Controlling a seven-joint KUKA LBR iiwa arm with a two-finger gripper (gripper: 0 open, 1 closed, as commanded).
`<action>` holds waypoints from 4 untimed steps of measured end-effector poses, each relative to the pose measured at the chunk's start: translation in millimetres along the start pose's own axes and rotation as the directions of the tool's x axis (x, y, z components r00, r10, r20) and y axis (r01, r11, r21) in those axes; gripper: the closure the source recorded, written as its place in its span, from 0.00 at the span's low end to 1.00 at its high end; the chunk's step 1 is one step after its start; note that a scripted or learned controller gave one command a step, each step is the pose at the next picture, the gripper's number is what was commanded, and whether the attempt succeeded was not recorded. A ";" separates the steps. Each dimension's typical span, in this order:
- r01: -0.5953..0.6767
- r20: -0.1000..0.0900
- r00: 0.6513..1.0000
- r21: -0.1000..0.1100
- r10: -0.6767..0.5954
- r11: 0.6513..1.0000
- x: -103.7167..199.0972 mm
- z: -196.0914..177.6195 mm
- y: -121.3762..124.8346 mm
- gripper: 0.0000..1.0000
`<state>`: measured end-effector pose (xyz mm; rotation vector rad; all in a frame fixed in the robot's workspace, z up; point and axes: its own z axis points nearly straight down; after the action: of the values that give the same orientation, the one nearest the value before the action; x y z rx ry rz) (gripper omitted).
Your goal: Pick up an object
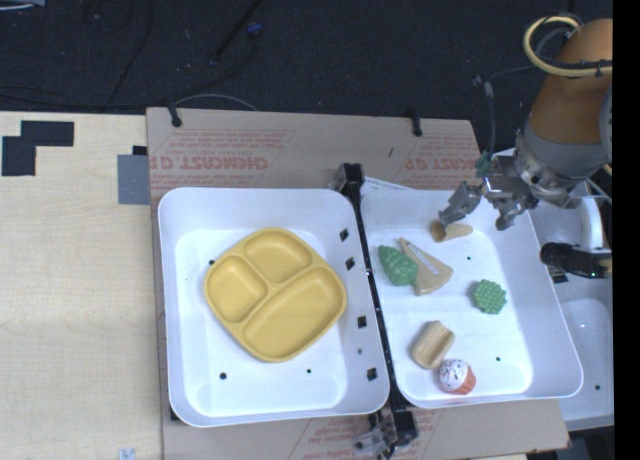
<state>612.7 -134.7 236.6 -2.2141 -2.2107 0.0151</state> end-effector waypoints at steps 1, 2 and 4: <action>0.002 0.002 1.000 -0.013 -0.002 1.000 0.0 -8.0 2.2 0.00; 0.002 0.001 1.000 -0.008 -0.002 1.000 3.7 55.7 0.8 0.00; 0.000 0.001 1.000 -0.010 0.000 1.000 10.7 151.1 -3.1 0.00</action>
<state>607.2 -123.6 85.6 -2.2201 -2.2163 0.0054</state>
